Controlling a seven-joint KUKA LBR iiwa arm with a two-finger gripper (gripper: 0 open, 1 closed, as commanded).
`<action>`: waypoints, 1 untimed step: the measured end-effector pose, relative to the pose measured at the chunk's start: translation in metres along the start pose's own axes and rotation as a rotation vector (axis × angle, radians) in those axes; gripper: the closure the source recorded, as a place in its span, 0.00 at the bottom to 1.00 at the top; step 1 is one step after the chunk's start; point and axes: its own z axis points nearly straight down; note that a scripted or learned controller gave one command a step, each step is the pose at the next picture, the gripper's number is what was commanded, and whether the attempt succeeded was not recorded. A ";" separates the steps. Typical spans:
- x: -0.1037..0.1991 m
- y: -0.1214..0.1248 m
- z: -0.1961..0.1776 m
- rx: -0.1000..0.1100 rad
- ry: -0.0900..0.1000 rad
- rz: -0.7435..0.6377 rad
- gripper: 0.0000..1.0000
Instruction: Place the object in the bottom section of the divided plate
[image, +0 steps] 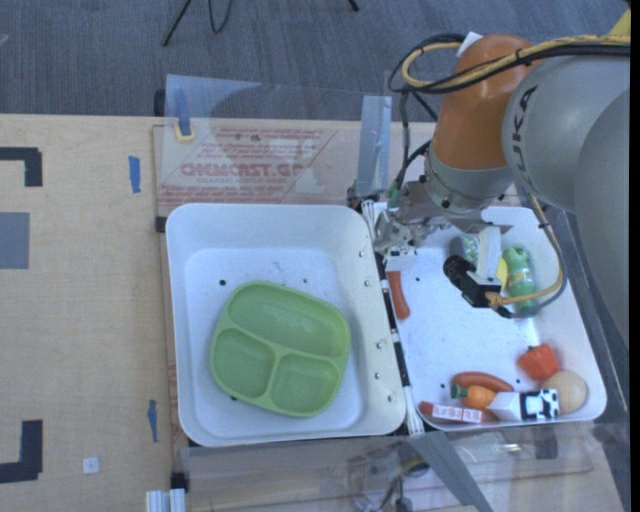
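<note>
- Orange carrot lies in the right bin, at its left wall, just below the gripper.
- Gripper hangs over it; I cannot tell its opening.
- Green divided plate rests in the left bin.

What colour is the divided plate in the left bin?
Light green; the plate shows clearly in the camera view.

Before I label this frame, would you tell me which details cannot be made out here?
- Gripper: small and crowded by cables in the camera view, so its state is unclear, as is whether it touches the orange-red piece below it.
- Green bottle: partly covered by the arm's black attachment.
- Items along the right bin's lower edge: overlapping, too small to identify.
- Green divided plate: fully visible.
</note>
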 end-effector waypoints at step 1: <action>0.075 0.011 0.011 0.002 0.000 -0.263 1.00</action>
